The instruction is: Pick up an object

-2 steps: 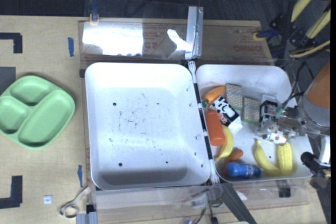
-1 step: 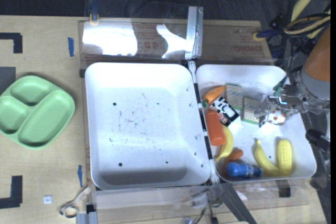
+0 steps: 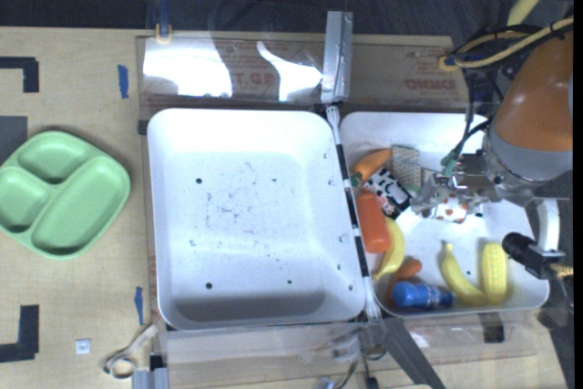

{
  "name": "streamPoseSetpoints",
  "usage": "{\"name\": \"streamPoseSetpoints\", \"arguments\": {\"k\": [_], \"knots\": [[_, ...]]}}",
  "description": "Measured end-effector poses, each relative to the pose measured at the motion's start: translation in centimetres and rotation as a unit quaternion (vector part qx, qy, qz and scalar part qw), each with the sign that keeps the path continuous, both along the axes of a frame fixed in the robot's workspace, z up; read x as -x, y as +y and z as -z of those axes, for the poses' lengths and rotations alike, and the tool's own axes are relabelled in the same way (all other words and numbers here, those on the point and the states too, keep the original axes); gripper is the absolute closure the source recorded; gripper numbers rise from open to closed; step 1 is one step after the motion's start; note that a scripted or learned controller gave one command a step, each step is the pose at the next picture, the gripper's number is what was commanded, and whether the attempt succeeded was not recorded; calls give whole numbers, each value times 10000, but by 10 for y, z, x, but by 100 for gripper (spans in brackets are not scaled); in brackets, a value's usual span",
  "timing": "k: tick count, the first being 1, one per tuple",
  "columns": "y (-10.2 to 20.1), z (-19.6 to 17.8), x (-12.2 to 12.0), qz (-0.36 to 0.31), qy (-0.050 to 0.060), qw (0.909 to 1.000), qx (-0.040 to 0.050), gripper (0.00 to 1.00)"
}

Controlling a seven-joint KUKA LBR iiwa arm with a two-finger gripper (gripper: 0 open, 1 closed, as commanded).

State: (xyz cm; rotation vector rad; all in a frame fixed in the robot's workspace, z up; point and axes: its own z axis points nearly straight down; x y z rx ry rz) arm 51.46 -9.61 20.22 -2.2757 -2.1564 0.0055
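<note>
The right bin (image 3: 474, 312) holds several toy foods. Along its left side lie an orange carrot piece (image 3: 370, 164), a black-and-white item (image 3: 390, 189), a speckled grey block (image 3: 406, 164), an orange-red cylinder (image 3: 372, 223) and a yellow banana (image 3: 394, 250). Near the front are a blue object (image 3: 419, 294), a second banana (image 3: 460, 276) and a yellow corn cob (image 3: 493, 269). My gripper (image 3: 435, 195) hangs over the bin's middle, just above and left of a small white-and-red object (image 3: 453, 213). Nothing is seen held in it.
The left bin (image 3: 246, 205) adjoins the right one along a shared rim. A green divided plate (image 3: 59, 193) lies on the bench at far left. A clear panel (image 3: 237, 59) stands behind the bins. The arm's orange band (image 3: 542, 100) looms over the right bin's right side.
</note>
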Motion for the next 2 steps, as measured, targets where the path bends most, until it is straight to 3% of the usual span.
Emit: {"name": "streamPoseSetpoints", "arguments": {"k": [1,2], "knots": [[33,-10,-15,512,-15,9987,15,100],[23,17,-36,872,-14,9962,18,100]]}}
